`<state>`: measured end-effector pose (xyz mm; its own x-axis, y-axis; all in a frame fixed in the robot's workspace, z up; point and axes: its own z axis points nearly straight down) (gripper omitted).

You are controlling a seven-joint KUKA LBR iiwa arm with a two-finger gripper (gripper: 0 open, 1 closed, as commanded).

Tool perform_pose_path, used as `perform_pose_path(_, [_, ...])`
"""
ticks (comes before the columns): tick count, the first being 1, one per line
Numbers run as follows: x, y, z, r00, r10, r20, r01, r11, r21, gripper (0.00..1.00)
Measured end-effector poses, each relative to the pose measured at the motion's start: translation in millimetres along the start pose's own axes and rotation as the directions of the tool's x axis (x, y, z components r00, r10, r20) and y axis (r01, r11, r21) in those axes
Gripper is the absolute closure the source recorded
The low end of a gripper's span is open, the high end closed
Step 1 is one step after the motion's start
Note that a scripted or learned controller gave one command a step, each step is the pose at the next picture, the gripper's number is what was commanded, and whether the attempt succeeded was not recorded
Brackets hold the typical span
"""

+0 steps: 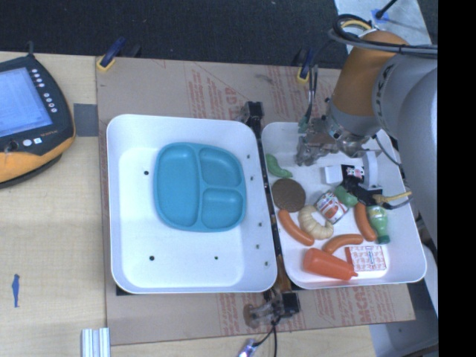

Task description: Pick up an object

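Orange carrot [328, 265] lies lengthwise, tip pointing right.

Pale wood bench [52, 244] across the near and left ground, under even, soft light. Brown cardboard sheet [186, 88] with faint red print laid over its middle, pinned at the far edge by a blue-and-yellow clamp [110, 53] on the left and another clamp [303, 64] further right. Dark carpeted floor [186, 10] beyond the far edge. Orange-rimmed handheld screen unit [26, 117] resting at far left. Strip of grey tape [84, 120] just beside it. Small blue mark [15, 289] near left.
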<state>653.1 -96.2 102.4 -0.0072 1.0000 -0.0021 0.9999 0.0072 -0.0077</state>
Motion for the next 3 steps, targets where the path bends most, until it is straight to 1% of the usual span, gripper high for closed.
perform_pose_path(1, [0.1, -0.1, 0.1, 1.000, 0.000, 0.000, 0.000, 1.000, 0.000, 0.00])
perform_pose_path(2, [-1.2, 0.0, -10.3, 1.000, -0.001, 0.001, 0.001, 1.000, 0.001, 1.00])
perform_pose_path(3, [-1.1, -0.1, -10.2, 1.000, -0.001, 0.001, 0.001, 1.000, 0.001, 0.00])
